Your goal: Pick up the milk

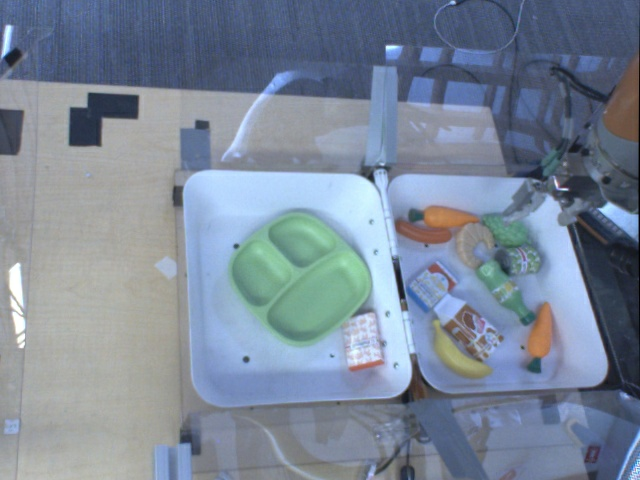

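The gripper point(548, 193) hangs spread and empty over the right bin's point(590, 368) far edge. The milk point(431, 286) lies near that bin's left wall; approach vertically, clearing the adjacent banana point(458, 356).

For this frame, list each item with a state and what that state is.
Green divided plate: flat in left white bin, nothing on it.
Small orange carton: lying beside the plate.
Blue-and-white milk carton: lying in right white bin, untouched.
Green bottle: on its side.
Yellow banana: lying flat.
Gripper: above right bin's far edge.
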Action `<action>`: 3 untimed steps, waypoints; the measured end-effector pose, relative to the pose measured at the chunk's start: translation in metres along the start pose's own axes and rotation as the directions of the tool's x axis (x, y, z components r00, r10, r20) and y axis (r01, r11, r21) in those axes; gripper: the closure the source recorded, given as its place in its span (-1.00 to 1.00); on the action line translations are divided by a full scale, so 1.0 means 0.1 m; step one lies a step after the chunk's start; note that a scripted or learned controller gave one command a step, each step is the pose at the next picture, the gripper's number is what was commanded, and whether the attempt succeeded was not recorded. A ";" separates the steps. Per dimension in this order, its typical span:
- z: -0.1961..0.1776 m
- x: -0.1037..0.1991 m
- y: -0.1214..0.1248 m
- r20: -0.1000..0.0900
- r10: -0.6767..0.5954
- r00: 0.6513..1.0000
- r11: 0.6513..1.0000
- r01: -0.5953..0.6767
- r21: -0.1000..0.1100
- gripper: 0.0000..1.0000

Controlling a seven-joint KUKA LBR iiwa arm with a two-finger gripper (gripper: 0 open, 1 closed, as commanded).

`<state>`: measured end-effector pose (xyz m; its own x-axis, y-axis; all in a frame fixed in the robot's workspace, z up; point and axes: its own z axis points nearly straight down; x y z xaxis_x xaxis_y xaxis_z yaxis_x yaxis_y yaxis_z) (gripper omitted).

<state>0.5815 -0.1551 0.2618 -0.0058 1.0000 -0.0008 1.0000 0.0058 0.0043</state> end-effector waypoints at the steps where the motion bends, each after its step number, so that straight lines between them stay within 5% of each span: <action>1: 1.33 0.40 -0.57 -0.001 -0.266 0.964 0.964 0.266 0.000 -1.00; 2: 1.67 0.59 -0.84 0.007 -0.184 0.983 0.983 0.184 -0.026 -1.00; 3: 1.57 0.61 -0.83 0.006 -0.187 0.982 0.982 0.187 -0.029 1.00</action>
<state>0.4991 -0.0951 0.1049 -0.1927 0.9812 -0.0080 0.9807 0.1929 0.0326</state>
